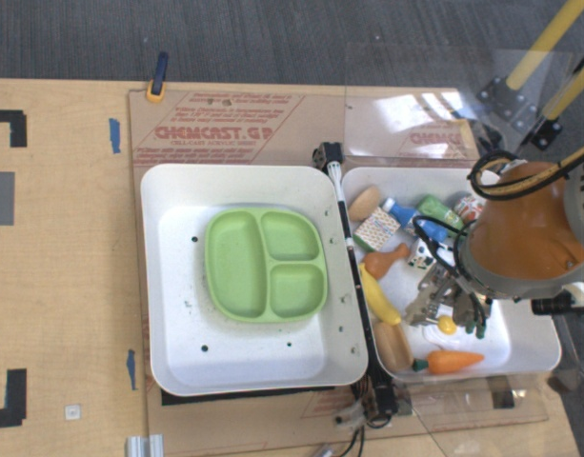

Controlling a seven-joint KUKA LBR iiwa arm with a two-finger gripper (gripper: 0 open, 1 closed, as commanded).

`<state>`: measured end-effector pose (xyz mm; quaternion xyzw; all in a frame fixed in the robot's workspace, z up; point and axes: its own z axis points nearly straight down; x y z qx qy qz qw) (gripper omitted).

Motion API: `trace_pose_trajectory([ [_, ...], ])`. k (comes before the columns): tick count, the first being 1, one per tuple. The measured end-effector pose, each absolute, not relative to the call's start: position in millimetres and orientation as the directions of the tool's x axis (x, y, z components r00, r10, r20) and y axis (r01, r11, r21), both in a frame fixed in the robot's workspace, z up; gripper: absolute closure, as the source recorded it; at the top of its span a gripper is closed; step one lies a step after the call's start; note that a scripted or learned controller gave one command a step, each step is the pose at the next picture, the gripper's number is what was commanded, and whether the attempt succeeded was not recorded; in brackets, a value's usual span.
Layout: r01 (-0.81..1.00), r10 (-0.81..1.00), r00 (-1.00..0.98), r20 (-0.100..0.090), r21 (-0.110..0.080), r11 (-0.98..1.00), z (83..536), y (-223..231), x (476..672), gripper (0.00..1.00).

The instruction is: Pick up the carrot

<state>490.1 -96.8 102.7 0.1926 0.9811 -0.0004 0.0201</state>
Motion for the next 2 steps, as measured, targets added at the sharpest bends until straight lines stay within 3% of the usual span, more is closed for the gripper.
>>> trace_pose_trajectory([
  [1,0.129,0.129,-0.991,-0.017,0.004,0.992,91.2,-142.1,523.6,1.0],
  [2,0.13,0.13,-0.991,-0.012,0.003,0.992,89.7,-142.6,521.8,0.0],
])
